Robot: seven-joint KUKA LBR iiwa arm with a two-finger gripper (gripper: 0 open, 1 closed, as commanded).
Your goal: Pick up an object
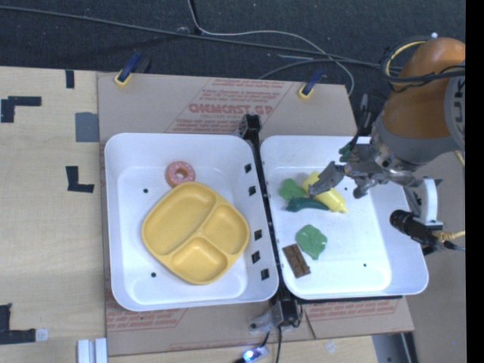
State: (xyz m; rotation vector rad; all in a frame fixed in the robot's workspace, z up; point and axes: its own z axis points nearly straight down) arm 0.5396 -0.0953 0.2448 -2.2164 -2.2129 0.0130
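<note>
Toys lie clustered in the right-hand shallow white bin (378,278): a yellow corn-like plastic piece (327,195) touching a dark green leafy plastic piece (296,195), with a lighter green lump (311,240) and a small brown chocolate-bar block (296,260) nearer the front. The gripper (330,178) hangs just over the yellow piece; whether it is parted or closed, I cannot tell. These look light, stiff and slick, so gripping across the yellow piece's narrow middle seems safest.

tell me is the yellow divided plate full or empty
Empty: all three compartments of the yellow divided plate show bare; the pink donut sits beside it.
</note>
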